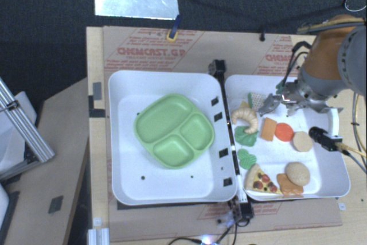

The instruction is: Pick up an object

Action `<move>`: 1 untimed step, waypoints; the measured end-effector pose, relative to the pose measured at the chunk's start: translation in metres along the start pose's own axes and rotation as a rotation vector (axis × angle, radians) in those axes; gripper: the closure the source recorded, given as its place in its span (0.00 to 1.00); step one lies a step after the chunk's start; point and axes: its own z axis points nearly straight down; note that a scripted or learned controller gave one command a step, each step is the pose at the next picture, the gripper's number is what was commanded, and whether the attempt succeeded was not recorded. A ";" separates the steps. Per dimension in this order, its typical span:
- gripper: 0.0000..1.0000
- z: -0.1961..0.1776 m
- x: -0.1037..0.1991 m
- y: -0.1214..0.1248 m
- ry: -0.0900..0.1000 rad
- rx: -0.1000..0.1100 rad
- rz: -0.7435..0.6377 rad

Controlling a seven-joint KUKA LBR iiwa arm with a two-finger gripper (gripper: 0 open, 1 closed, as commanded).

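- No single thing had been taken. The pickable things were toy foods, all lying in the right bin [330, 160].
- Closest to the claw [269, 103] was a tan, curved croissant [245, 117], lying just left of and below it near the bin's left wall.
- Just right of the croissant lay an orange block [268, 129], with a flat red disc [284, 131] touching or almost touching its right side.
- A pale round piece [302, 141] lay right of the disc.
- A green leaf [246, 136] lay under the croissant's lower end, and a second green piece [247, 157] lay below it by the left wall.
- A small green piece [250, 99] lay near the bin's upper left corner, just left of the claw.
- A pizza slice [260, 179] with red spots filled the lower left corner.
- Right of the slice were a light brown bun [297, 172] and an orange-brown piece [289, 185] touching the bun's lower edge.
- The claw hung low over the upper left part of the right bin, reaching in from the right. Whether it was open or closed could not be told, and nothing could be seen held in it.
- The left bin [126, 123] held a light green divided plate [174, 130] with three compartments, turned at an angle near the bin's middle. Nothing lay on the plate.
- Both white bins stood side by side, touching, on the surface [63, 135].
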 end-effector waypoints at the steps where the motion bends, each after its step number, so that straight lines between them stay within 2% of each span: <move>1: 0.00 0.043 -0.002 0.001 -0.004 -0.003 0.002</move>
